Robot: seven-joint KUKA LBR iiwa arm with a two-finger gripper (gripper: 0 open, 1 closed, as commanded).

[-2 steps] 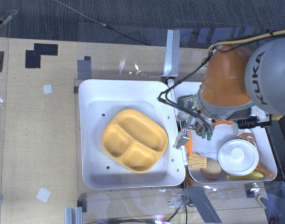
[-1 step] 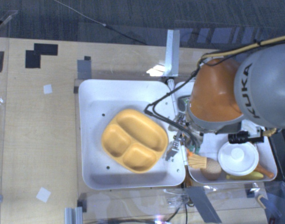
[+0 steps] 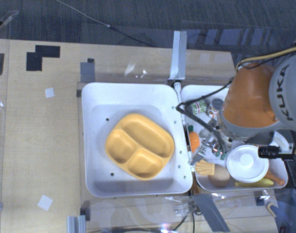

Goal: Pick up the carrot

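You will find the arm reaching in from the right and bent down over the right bin, its orange band hiding much of that bin's far half. The gripper hangs low at the bin's left side, just beside the wall shared with the left bin. Whether the gripper is wide or narrow cannot be told from this view.

The carrot lies in the right bin against its left wall, touching or just left of the gripper; nothing shows it gripped. Near the gripper's near side you will see a small brush and a white bowl. A yellow divided plate rests in the middle of the left bin.
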